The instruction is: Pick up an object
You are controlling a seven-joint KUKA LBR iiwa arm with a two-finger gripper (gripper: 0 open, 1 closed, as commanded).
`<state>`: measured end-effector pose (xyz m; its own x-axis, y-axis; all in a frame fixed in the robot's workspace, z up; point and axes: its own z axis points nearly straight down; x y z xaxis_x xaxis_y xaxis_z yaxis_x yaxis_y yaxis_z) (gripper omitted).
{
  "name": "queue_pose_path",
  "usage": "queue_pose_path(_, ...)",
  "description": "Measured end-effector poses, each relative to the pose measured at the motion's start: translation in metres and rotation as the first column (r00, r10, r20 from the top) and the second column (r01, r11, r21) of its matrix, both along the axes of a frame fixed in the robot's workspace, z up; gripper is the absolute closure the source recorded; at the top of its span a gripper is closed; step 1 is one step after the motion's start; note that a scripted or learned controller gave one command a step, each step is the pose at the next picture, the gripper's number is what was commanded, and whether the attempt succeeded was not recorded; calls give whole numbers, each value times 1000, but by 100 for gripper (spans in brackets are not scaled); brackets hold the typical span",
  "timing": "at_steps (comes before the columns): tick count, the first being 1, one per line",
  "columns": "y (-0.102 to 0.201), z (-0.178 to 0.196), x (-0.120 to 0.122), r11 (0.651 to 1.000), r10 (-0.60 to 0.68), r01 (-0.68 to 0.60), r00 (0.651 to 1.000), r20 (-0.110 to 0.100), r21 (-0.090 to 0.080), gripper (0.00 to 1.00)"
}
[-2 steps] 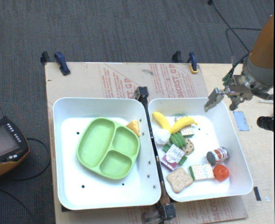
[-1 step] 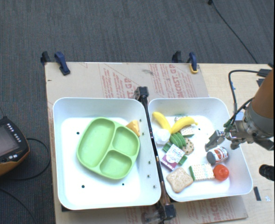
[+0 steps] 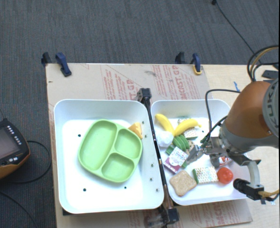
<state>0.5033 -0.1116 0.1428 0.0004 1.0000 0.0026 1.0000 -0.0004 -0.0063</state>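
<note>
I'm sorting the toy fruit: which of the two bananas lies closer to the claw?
The right-hand banana, lying flatter beside the green item. The other banana sits further left, by the divider, away from the claw.

Bright even light, soft shadows (perhaps overhead), sharp

Floor: dark grey carpet (image 3: 130, 27) all around me.
Desk: pale board (image 3: 106, 80) with red print, blue clamps (image 3: 62, 63) on its far edge.
Left side: a handheld screen unit (image 3: 4, 148), cables trailing.
</note>
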Motion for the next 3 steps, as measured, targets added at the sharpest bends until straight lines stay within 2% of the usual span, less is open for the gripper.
queue_pose_path(1,-9,-57,100,1000,2,-2,1000,2,-1,0)
queue_pose_path(2,-8,-49,100,1000,2,-2,1000,-1,1,100)
queue_pose_path(3,62,44,59,1000,4,-4,1000,4,-1,100)
